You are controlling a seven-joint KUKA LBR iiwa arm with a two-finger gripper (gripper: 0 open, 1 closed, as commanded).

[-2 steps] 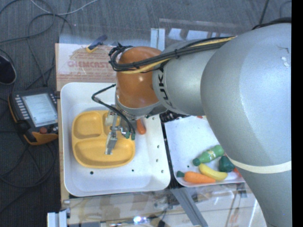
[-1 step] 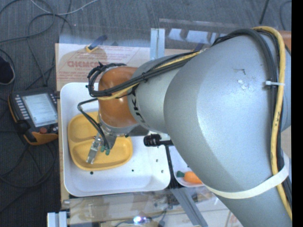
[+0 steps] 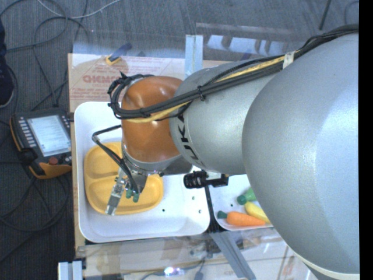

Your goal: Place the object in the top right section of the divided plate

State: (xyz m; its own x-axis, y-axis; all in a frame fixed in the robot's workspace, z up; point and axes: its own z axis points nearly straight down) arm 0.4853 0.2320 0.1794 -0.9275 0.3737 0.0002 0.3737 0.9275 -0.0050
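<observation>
The gripper (image 3: 119, 194) hangs low over the yellow plate (image 3: 96, 174) in the left bin (image 3: 175, 220); whether it grips anything cannot be told. In the right bin (image 3: 224, 206) lie a toy carrot (image 3: 245, 219) and a yellow piece (image 3: 256, 210). The carrot looks light, hard, slick plastic; best pinched across its thick middle.
</observation>
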